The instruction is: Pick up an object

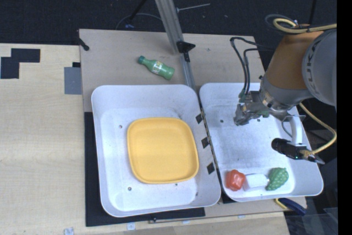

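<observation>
My gripper hangs over the upper middle of the right bin, its dark fingers pointing down at bare bin floor. Nothing shows between them. Along the bin's front edge lie a red tomato-like object, a small white block and a green bumpy object, side by side. All three sit well in front of the gripper and to its right. The left bin holds a yellow square plate.
A green bottle lies on the bench behind the left bin. A slanted aluminium bar stands behind the bins' divide. Black clips line the seam between the bins. Cables and a black fitting hang by the arm at right.
</observation>
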{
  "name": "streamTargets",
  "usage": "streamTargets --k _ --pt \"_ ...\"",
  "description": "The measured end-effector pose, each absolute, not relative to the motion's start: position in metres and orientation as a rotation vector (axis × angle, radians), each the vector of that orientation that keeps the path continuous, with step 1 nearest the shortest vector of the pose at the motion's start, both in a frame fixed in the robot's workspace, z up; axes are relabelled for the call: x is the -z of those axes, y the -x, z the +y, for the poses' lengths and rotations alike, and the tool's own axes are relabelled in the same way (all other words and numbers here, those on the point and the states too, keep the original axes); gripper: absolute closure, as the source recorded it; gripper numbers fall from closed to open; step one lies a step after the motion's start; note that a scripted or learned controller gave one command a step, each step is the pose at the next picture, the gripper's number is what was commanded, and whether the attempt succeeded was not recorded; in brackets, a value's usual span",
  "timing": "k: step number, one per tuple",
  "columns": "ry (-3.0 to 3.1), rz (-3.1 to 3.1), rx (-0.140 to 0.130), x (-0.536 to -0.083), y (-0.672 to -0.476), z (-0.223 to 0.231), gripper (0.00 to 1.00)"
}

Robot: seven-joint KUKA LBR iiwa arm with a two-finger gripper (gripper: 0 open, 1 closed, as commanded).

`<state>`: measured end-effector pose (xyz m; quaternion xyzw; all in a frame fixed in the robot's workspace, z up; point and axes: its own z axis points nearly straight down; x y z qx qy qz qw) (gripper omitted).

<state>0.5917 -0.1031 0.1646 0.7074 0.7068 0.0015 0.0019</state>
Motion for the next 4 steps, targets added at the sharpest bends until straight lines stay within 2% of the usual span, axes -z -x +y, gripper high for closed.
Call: streamTargets --k 1,2,3,4 --pt "-2.22 2.218 -0.004 -0.217 -0.593 -0.104 1.0" --pt "-2.218 2.225 -0.002 -0.222 -0.567 -0.055 1.0" --pt "-2.218 2.227 -0.001 -0.224 -0.557 0.004 1.0" --pt "-2.218 2.227 -0.001 -0.23 -0.532 0.057 1.0"
